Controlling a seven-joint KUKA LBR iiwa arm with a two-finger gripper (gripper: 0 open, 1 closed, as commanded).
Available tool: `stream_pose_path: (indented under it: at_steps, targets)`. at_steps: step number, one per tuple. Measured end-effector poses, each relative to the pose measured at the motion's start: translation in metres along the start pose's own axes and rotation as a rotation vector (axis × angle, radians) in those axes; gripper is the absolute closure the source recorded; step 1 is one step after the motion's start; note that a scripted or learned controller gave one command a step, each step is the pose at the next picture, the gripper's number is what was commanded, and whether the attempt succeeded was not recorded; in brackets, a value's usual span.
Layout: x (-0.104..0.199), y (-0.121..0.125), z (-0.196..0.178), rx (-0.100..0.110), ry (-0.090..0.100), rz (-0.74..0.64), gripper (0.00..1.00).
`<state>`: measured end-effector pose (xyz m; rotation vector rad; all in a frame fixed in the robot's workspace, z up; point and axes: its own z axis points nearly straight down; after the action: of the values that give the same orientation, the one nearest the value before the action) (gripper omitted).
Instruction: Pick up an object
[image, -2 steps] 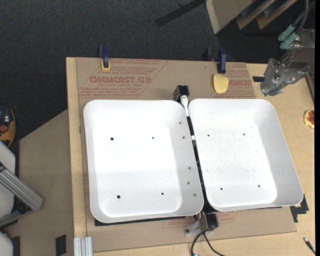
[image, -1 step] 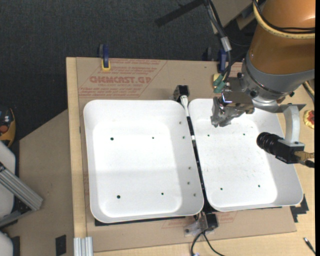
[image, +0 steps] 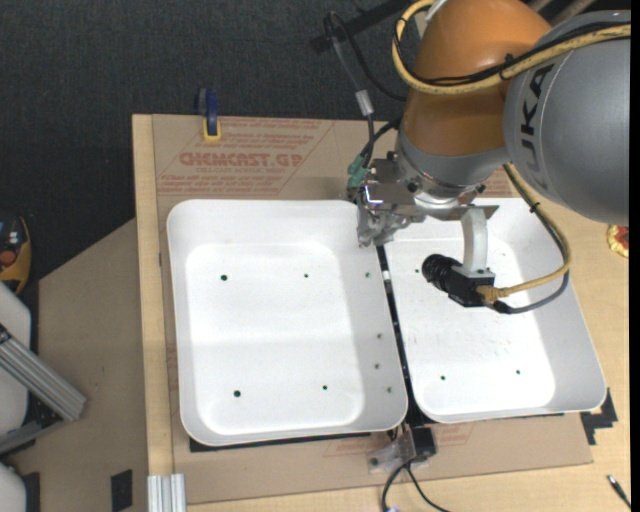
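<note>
We see the gripper (image: 378, 222) low over the right bin's (image: 520, 385) near-left corner; we can't tell its state.

Two white bins, the left bin (image: 265, 330) and the right bin (image: 500, 350), look like smooth plastic with a soft sheen. Under them the surface (image: 250, 150) reads as matt brown board, printed in red. The arm (image: 580, 110) shows smooth grey casing, its orange band (image: 470, 45) glossy. A blue clamp (image: 208, 108) looks plastic.
</note>
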<state>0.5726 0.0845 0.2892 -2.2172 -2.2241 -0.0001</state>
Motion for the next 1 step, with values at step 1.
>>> stream_pose_path:
  at_steps: [1]
  targets:
    - [0.0526, 0.016, -0.0822, -0.011, 0.001, -0.002, 1.0]
